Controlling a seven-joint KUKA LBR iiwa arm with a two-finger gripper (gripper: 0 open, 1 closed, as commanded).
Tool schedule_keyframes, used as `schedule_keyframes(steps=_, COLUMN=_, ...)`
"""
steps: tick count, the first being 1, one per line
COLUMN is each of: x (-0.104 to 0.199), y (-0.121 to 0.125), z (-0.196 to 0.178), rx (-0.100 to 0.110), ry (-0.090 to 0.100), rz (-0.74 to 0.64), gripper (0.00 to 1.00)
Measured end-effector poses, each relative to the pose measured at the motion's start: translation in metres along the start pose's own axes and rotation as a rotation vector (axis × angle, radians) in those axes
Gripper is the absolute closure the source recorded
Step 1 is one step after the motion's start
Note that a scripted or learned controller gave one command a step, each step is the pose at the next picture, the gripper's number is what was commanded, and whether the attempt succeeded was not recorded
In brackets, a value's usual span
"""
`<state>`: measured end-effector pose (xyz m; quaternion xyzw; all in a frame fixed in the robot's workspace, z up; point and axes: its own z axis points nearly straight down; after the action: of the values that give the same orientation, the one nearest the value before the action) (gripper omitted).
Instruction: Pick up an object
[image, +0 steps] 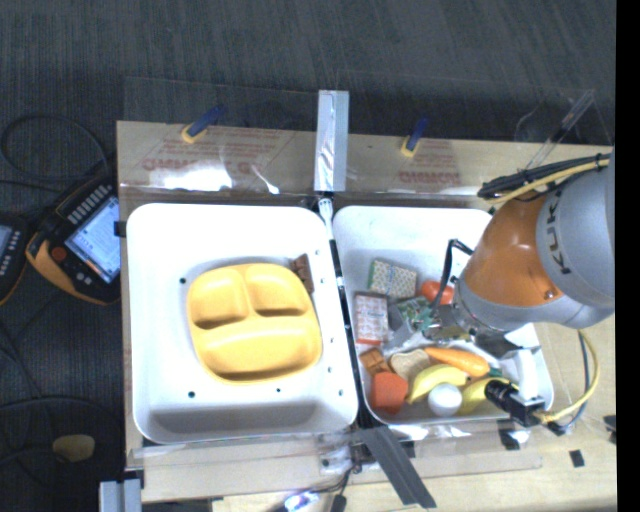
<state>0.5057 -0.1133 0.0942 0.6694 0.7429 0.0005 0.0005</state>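
Right bin (352, 260), near end: banana (437, 380), white egg-like ball (445, 399), orange-red round piece (389, 390), carrot (458, 358), heaped touching one another. Middle: patterned cards (371, 316) and a green packet (392, 277), lying flat. Above them: arm's orange wrist (505, 265), covering the gripper; its state cannot be told. Left bin (150, 330): yellow divided tray (254, 318).
Step judged: descent onto the heap, nothing seen held. Next: close on one piece, lift clear.
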Motion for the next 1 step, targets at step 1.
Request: schedule_keyframes(steps=1, x=-0.0018, y=0.0979, z=0.0015, rx=0.003, ry=0.0, rz=-0.028, gripper=0.0)
